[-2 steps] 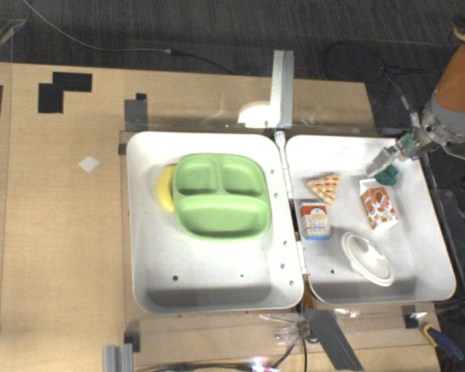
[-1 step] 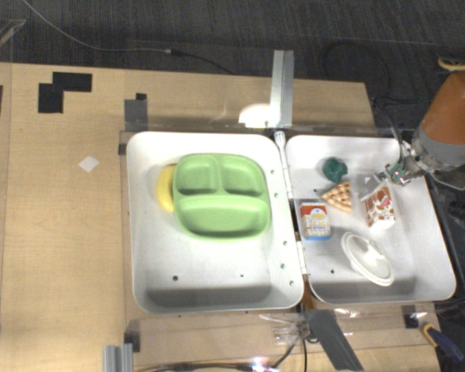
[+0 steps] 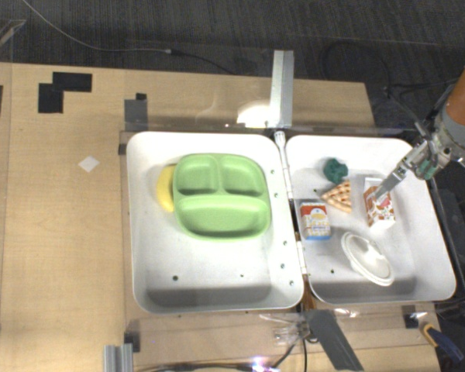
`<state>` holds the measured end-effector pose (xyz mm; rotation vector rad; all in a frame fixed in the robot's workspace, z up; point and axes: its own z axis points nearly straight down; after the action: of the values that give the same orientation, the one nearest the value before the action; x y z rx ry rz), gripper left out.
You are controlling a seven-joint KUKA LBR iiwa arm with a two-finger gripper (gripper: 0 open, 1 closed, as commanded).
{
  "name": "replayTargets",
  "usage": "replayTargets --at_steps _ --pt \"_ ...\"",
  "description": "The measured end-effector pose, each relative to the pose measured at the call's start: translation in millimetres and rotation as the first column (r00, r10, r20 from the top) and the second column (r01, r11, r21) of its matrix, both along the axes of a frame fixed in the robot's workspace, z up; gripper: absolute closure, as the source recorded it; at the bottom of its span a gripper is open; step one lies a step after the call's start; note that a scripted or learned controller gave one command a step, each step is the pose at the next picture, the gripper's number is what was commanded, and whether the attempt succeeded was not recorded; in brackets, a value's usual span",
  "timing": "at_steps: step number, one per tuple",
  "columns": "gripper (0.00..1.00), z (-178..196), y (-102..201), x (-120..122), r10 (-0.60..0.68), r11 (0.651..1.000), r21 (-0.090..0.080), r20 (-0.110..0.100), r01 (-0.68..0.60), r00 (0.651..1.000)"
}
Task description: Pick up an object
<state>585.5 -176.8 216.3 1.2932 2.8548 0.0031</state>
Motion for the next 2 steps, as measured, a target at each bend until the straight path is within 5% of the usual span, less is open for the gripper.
replayTargets --at_steps 1,2 --pt "0.00 -120.1 -26.0 4.4 0.009 1.000 0.000 0.000 -0.009 1.000" --pt "0.00 -120.2 -26.0 4.3 0.009 1.000 0.000 0.000 -0.009 1.000"
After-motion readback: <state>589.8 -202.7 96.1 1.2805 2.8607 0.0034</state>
